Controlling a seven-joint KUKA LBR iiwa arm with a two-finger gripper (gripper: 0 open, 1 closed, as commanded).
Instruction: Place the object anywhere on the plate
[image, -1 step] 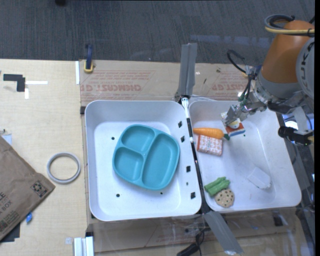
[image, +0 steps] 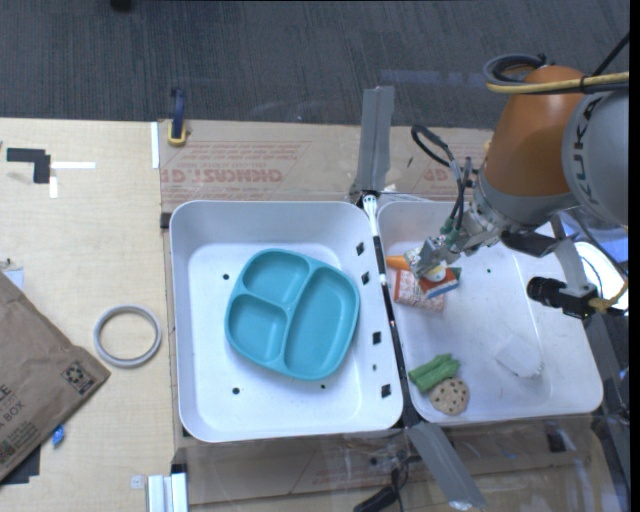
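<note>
Where the bench carries two shallow white bins side by side, the left bin (image: 195, 330) holds a teal plate (image: 292, 313) with three compartments, lying flat near the bin's middle with nothing on it. The right bin (image: 560, 385) holds several small things. Near its left wall lies a carton (image: 420, 287), white and orange with a bit of blue, tilted on its side. A small orange piece (image: 398, 263), perhaps a toy carrot, lies just beside it toward the divider. Nearer the front of that bin sit a green toy (image: 433, 371) and, touching it, a round tan cookie (image: 450, 397) with dark spots.

The arm (image: 545, 130) reaches in from the right, grey with a broad orange band above the wrist, cables looping around it. Its gripper (image: 440, 255) points down and to the left, and its tip sits right over the carton's upper edge. Whether the fingers are spread or closed cannot be told, and nothing shows the carton clamped between them. The carton rests in the right bin, well apart from the plate.

Outside the bins, a roll of tape (image: 127, 334) lies on the bench to the left, and a brown cardboard box (image: 35, 385) sits at the left edge.
</note>
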